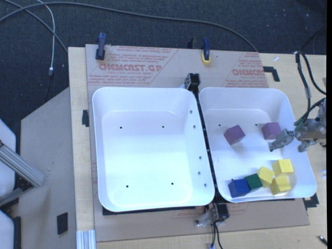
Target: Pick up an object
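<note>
Camera view looks down on 2 shallow white bins, and we start at the near edge of the right bin (290, 100), a smooth, glossy plastic tray with rounded corners. Along its near wall sits a tight cluster of 5 small matte cubes: a blue cube (239, 187) touching a green cube (254, 181), then 3 yellow cubes, 1 just beside the green (265, 176), 1 nearest us (280, 184) and 1 slightly farther (284, 166), all touching or nearly so.

Farther back, well apart from that cluster, we see 2 purple cubes with soft, dull faces. The left purple cube (234, 134) rests tilted on the bin floor; the right purple cube (271, 130) lies near the right wall.

The gripper (284, 139), dull grey metal with angular parts, reaches in from the right just beside the right purple cube, on its near side. We cannot tell whether it is spread or pressed together, and we see no cube caught in it.

The left bin (104, 102) has the same smooth white moulded shape, with 4 small dark dots on its floor. Both bins rest on a brown board (166, 61) printed with red lettering, held at its far edge by a blue clamp (101, 44) and a blue and yellow clamp (206, 52). Beyond lies dark carpet crossed by thin cables.
</note>
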Tool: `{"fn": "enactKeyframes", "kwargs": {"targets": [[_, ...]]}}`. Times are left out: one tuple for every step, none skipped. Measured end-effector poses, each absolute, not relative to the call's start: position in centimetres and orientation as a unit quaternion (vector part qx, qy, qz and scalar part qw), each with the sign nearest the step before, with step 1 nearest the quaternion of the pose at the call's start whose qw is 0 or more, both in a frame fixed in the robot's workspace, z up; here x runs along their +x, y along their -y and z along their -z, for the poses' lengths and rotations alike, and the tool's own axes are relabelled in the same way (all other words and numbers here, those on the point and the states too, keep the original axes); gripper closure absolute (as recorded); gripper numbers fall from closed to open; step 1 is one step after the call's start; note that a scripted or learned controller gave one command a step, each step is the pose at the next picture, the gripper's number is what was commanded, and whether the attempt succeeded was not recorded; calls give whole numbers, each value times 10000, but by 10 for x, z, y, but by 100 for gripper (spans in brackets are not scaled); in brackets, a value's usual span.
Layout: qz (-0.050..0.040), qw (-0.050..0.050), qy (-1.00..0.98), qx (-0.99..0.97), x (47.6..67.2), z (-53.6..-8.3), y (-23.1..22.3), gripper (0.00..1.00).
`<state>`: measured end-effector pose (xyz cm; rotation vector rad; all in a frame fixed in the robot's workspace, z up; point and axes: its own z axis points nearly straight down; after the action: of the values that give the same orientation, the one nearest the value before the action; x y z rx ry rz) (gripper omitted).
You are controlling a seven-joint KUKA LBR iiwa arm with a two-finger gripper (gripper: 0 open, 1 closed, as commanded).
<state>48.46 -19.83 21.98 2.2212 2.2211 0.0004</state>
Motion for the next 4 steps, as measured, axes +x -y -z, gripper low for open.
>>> {"fn": "enactKeyframes", "kwargs": {"targets": [[25,-51,-7083,7059,524,-88,165,0],[-8,4,-7089,7053,590,-88,132,0],[-9,4,-7087,7055,635,-88,91,0],[3,-5,-7067,7075,592,-88,100,0]]}}
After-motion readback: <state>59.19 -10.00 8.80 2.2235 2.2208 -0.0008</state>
